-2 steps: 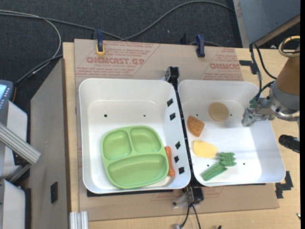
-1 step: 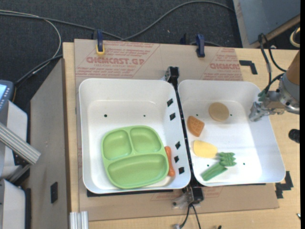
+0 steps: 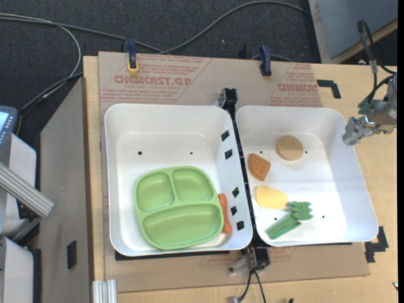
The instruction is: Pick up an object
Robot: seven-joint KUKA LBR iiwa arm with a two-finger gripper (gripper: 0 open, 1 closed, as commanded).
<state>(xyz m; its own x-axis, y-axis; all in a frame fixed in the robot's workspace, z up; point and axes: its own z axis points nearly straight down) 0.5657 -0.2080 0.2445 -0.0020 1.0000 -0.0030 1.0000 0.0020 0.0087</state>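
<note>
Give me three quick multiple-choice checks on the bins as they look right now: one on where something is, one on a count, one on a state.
1. Where is the green divided plate?
A. In the left bin
B. In the right bin
C. On the cardboard outside the bins

2. How many loose items lie in the right bin?
A. Two
B. Four
C. Six

3. How does the gripper stand relative to the items?
A. Pressed down on the yellow piece
B. At the right bin's far right rim, apart from all of them
C. Over the green plate

Answers: 1 A, the plate fills the front of the left bin. 2 B, round tan disc, orange waffle-like piece, yellow piece, green vegetable. 3 B, it touches none of them.
</note>
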